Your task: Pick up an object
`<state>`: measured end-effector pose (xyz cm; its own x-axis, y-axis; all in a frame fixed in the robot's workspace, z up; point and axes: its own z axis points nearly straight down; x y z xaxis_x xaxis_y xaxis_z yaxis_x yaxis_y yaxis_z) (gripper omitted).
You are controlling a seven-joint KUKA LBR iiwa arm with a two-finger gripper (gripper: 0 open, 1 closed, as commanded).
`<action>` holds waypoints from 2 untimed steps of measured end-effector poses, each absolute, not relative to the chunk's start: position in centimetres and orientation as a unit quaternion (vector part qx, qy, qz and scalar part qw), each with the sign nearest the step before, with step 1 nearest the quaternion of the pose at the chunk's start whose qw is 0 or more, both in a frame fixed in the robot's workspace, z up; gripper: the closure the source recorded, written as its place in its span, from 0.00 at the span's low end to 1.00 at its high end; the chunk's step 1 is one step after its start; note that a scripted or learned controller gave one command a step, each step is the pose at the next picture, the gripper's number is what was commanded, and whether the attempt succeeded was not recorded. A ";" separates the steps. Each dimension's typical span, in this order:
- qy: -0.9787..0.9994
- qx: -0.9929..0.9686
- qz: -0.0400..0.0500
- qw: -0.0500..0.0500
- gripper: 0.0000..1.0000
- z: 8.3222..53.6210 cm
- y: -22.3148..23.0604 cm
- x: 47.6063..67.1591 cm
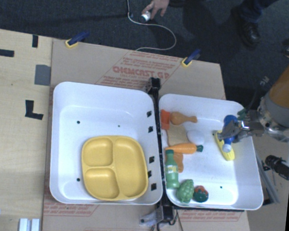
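The gripper (229,133) hangs over the right bin (238,198) near its right edge, directly above a yellow object (225,148) with a blue-and-white piece at its top. Whether the fingers are open or closed cannot be told. Along this bin's left edge lie a tan drumstick-shaped toy (181,119), a carrot (184,148) and a green bottle (171,171). Near its front edge sit a green leafy toy (185,190) and a red toy (201,194), just beside each other. The left bin (71,99) carries 1 yellow divided plate (114,167) with 3 compartments, toward its front edge.
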<state>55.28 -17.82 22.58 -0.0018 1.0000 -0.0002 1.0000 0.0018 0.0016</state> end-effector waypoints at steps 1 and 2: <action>0.709 0.705 0.000 -0.001 1.00 23.5 -12.5 54.5; 0.709 0.705 -0.001 -0.002 1.00 22.2 -7.4 54.0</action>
<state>54.01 -7.35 22.17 -0.0046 1.0000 0.0010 1.0000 0.0046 -0.0036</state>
